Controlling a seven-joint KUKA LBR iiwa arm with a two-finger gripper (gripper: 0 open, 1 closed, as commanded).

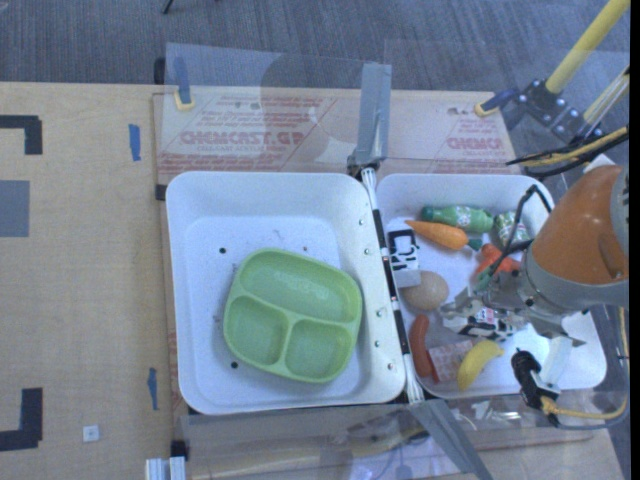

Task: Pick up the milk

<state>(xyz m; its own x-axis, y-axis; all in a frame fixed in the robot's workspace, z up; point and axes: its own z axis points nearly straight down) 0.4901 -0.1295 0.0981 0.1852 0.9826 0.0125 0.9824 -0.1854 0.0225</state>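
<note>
Camera view: right bin (590, 363) holds carrot (441, 234), green bottle (456, 216), potato (424, 291), sausage (421, 346), banana (477, 362). Milk not identifiable, possibly beneath the arm. Tool (487, 311) low among items; finger state cannot be told. Descent should centre squarely, clear of neighbours.

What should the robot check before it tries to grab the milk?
1. Milk found: cannot tell; no carton clearly stands out in the right bin.
2. Gripper over the right bin: ok.
3. Holding anything: cannot tell.
4. Crowding: not ok; banana, sausage and egg lie close by.
5. Carrot and green bottle out of the way at the far end: ok.
6. Green plate sits in the left bin: ok.
</note>
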